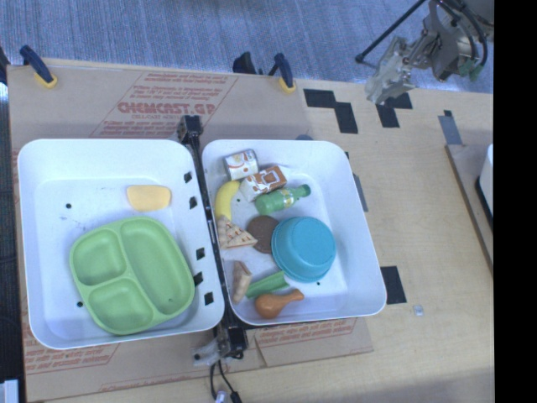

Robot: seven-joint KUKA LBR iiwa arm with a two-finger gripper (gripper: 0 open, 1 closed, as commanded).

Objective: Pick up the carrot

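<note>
The gripper (388, 81) hangs high at the far right corner, over the bare bench (419, 191) and well outside both bins; whether it is open or closed I cannot tell from here, and nothing shows in it. The arm (453, 32) comes in from the top right.

The carrot (277, 302), as far as I can make it out, is the orange-brown piece lying on its side at the near edge of the right bin (357, 217), well apart from the gripper. Just behind it, nearly parallel, lies a green stick (267, 284), and to the left of that a beige piece (241, 280). A blue bowl (304, 248) sits just beyond the carrot, towards the bin's middle, overlapping a brown disc (263, 233). Left of the disc is a tan wedge (235, 235), with a banana (225, 200) behind it along the bin's left wall. Further back lie a green bottle (281, 198) on its side, a brown and white box (268, 179) and a small can (241, 164).

The left bin (33, 225) holds a green divided plate (132, 274) near the front and a yellow lump (148, 196) behind it, apart from the plate
</note>
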